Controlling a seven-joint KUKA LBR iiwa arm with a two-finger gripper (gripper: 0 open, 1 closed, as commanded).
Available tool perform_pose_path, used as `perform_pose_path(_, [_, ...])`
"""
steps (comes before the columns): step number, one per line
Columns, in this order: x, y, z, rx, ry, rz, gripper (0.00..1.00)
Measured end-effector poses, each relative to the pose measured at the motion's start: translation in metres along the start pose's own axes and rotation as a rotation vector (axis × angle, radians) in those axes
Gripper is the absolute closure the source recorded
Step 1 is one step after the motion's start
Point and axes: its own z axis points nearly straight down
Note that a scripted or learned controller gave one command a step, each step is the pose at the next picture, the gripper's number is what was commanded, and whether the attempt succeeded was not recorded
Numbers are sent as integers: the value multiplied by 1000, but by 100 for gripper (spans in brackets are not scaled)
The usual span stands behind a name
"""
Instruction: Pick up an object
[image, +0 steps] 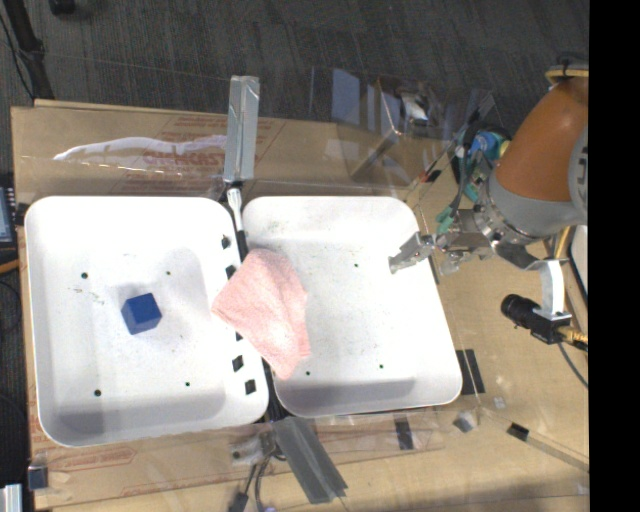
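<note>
A small blue cube (141, 312) sits in the middle of the left bin (60, 400). A pink cloth (265, 310) lies crumpled at the left side of the right bin (400, 385), its edge draped over the rim between the two bins. My gripper (408, 256) hangs over the right bin's right edge, well to the right of the cloth and far from the cube. Nothing shows in it.
The bins stand side by side on a cardboard-covered bench (130, 150). A grey metal bar (240, 130) rises behind the gap between them. Clamps and brackets (300, 460) lie along the front edge. The arm's orange band (545, 140) is at the far right.
</note>
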Motion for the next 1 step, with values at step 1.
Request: perform_pose_path(1, [67,48,64,2,0,-14,0])
